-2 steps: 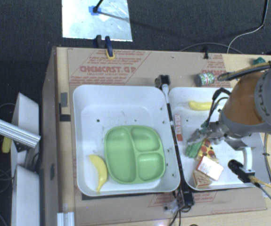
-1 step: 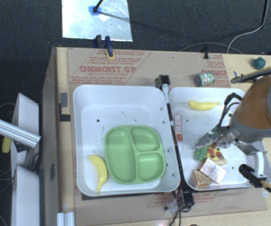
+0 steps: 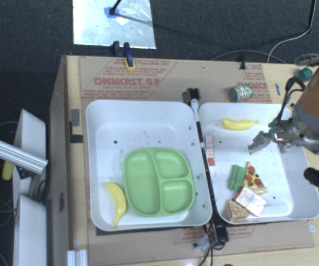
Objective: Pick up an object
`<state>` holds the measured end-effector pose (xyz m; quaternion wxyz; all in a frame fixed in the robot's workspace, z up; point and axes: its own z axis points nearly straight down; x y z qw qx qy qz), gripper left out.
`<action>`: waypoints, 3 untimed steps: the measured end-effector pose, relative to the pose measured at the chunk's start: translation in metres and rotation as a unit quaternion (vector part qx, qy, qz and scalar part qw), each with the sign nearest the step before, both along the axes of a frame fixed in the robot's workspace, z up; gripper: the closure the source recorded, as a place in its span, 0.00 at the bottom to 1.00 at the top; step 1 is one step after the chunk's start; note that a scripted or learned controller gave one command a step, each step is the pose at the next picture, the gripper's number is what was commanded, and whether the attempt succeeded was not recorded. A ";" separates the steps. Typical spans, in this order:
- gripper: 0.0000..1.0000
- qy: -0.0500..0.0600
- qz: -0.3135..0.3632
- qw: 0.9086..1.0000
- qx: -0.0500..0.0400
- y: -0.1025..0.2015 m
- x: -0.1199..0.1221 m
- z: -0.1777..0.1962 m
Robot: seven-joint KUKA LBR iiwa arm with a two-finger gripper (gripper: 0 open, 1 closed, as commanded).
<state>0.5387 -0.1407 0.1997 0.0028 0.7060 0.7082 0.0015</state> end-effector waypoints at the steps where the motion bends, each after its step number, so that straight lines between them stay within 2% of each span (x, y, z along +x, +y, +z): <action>1: 0.00 0.004 -0.001 1.000 0.001 0.034 -0.033 -0.091; 2: 0.00 0.002 -0.001 1.000 0.000 -0.016 -0.032 -0.055; 3: 0.00 0.001 0.000 1.000 0.001 0.041 -0.019 -0.104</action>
